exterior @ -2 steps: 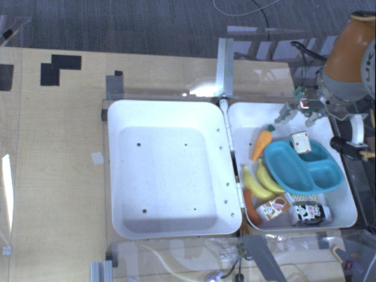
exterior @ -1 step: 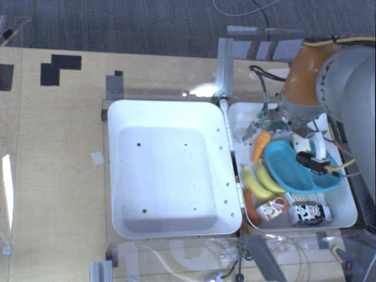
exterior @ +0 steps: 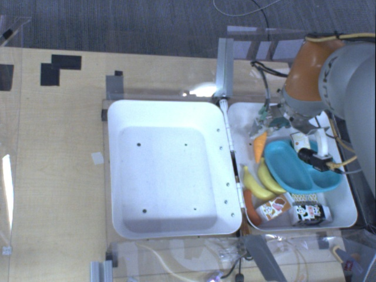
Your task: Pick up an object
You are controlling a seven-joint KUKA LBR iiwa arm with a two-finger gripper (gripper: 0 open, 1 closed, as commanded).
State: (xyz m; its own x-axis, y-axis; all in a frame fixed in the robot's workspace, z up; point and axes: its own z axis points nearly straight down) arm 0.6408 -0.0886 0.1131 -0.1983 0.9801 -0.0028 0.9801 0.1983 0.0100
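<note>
The claw point(exterior: 271, 117) is lowered into the right bin point(exterior: 352, 213), just above the carrot point(exterior: 259, 147); its finger state cannot be told. An approach for a grasp is judged.

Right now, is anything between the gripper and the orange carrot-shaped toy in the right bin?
Nothing visible. The gripper hangs just above the orange carrot-shaped toy, whose upper end lies bare beside the blue plastic dish.

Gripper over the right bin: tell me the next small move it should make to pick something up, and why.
Probably lower straight down toward the orange carrot-like piece. The gripper sits at the far end of the right bin, just above that piece, with nothing visibly between its fingers. The blue dish and bananas lie nearer the camera.
</note>
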